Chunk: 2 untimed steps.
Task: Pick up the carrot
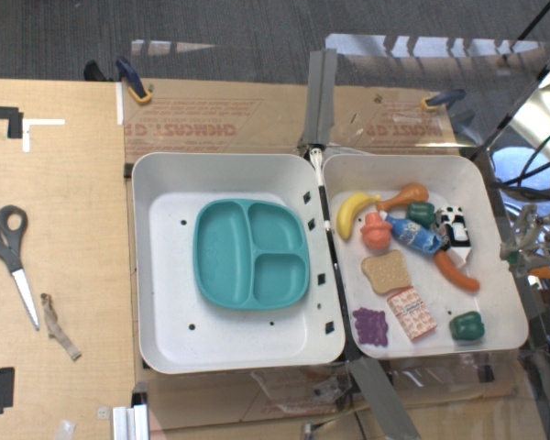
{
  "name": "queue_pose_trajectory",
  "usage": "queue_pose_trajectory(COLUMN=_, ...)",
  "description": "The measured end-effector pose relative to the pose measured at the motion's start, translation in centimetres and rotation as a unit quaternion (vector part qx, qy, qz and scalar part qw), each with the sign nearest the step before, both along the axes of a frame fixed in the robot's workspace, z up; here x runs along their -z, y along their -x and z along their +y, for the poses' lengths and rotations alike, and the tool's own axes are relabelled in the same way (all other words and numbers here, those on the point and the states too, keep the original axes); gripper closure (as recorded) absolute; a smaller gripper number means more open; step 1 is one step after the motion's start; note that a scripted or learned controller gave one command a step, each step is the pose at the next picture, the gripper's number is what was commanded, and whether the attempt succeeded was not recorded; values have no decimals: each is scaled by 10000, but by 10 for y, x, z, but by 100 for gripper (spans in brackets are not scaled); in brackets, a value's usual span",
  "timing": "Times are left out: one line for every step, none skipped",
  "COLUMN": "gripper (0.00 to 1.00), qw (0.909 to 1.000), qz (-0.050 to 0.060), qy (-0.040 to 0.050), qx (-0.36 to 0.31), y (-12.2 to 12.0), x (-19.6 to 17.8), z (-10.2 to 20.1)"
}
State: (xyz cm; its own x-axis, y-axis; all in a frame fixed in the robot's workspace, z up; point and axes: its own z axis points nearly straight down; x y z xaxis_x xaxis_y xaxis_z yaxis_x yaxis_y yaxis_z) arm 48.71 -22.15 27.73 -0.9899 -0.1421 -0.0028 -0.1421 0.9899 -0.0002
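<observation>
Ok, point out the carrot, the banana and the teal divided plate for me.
carrot [456, 271]: camera view, middle of its orange body.
banana [351, 213]: camera view, middle of its yellow curve.
teal divided plate [222, 250]: camera view, floor of its large left compartment.

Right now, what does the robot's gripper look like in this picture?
At the right edge, beside the right bin, the gripper looks like a small grey metal part with a spot of orange just below it. Thin black cables run above it. It is too small and blurred to tell more.
</observation>
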Motion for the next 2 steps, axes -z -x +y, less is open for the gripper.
queue_pose_trajectory(gripper=100, qw=10000, qz=3, qy=-3, qx=27, y=2, x=8, z=0)
queue_pose_trajectory(gripper=100, qw=9998, qz=1, qy=1, qx=-178, y=2, x=7, z=0)
